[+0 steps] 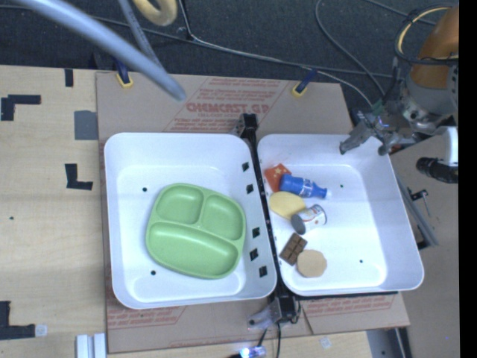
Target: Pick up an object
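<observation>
1. My tool [365, 136] hangs over the upper right rim of the right bin [399, 222], at the far corner. I cannot tell how it stands, spread or pressed together, and I see nothing in it.
2. The things to pick lie together in the left half of the right bin, well apart from my tool, lower and to the left of it.
3. Nearest to my tool is a blue bottle [303, 187] lying on its side, with a small red packet [275, 174] touching its left end.
4. Just below them lies a yellow, rounded piece [285, 203], and beside it a small can [310, 217] lying on its side with a grey end.
5. Lower, a brown chocolate-like bar [293, 249] touches a round tan cookie [311, 263].
6. The left bin [123, 200] holds a green divided plate [197, 230] with three compartments.
7. Black clips [257, 200] join the two bins along the middle edge.
8. Under the bins lies a cardboard sheet [223, 103] on the tabletop [45, 200]; its red print reads about "CHEMCAST GP", the smaller lines are too small to read.
9. Nothing lies between my tool and the group of things; only bare white bin floor.
</observation>
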`<state>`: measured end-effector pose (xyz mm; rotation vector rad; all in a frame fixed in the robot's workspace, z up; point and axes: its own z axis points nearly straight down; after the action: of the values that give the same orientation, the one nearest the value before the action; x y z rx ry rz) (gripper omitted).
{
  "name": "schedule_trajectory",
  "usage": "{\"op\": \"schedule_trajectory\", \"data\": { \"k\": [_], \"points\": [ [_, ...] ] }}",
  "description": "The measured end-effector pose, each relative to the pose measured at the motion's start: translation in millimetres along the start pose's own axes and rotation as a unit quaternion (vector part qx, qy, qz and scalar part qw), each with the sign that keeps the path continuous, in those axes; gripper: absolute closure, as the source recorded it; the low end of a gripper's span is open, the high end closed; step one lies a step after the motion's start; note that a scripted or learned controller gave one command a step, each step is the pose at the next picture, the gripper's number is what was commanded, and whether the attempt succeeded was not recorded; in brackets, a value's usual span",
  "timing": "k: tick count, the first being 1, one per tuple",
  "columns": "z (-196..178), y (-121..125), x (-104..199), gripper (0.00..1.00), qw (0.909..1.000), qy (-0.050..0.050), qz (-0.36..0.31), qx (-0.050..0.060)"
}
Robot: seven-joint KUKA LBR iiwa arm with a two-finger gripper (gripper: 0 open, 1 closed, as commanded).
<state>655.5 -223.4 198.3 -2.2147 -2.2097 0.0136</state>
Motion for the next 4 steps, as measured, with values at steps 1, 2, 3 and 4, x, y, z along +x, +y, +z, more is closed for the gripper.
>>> {"op": "schedule_trajectory", "data": {
  "k": [1,2,3,4],
  "points": [
    [-9.4,3.2,0.5,0.00,1.0000,-0.002,-0.002,-0.007],
    [47.2,4.8,10.9,0.00,1.0000,-0.002,-0.002,-0.005],
    [91.1,4.9,14.7,0.00,1.0000,-0.002,-0.002,-0.005],
    [113.9,5.7,15.3,0.00,1.0000,-0.003,-0.003,-0.008]
  ]
}}
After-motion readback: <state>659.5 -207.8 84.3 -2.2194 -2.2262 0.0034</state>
